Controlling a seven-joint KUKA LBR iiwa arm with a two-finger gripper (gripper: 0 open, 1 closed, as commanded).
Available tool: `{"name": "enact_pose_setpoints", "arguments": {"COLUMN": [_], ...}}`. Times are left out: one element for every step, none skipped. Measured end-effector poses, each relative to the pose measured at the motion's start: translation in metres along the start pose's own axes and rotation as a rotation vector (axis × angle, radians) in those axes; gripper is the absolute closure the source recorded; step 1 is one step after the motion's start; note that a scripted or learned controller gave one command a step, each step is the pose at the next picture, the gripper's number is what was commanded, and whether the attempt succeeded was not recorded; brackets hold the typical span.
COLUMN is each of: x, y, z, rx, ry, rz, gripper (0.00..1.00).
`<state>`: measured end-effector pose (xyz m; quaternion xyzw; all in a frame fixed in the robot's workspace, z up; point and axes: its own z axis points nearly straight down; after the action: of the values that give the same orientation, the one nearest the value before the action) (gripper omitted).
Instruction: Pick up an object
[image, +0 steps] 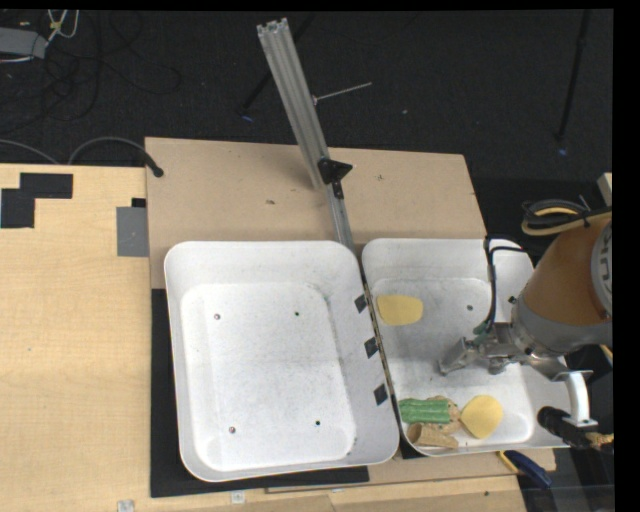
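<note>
A: What is seen on the worktop?

B: Two shallow white bins are set side by side on it. The left bin is the wider one. In the right bin four small things are seen: a flat yellow oval piece near the divider between the bins, and, along the near edge, a green piece, a round yellow piece and a tan piece, the last three clustered closely together.

A: Where is the arm placed?

B: The grey arm with its orange band is seen reaching in from the right. The claw is held low over the middle of the right bin, between the yellow oval and the near cluster, apart from both.

A: Is anything gripped?

B: Nothing is seen between the fingers. Whether they are spread or pressed together cannot be told from this view.
</note>
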<state>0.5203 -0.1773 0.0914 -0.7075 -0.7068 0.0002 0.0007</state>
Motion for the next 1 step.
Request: {"name": "enact_pose_setpoints", "arguments": {"x": [-0.0008], "y": [-0.0003], "z": [-0.0110], "rx": [0.000], "ry": [0.001], "rz": [0.005], "gripper": [1.00]}}
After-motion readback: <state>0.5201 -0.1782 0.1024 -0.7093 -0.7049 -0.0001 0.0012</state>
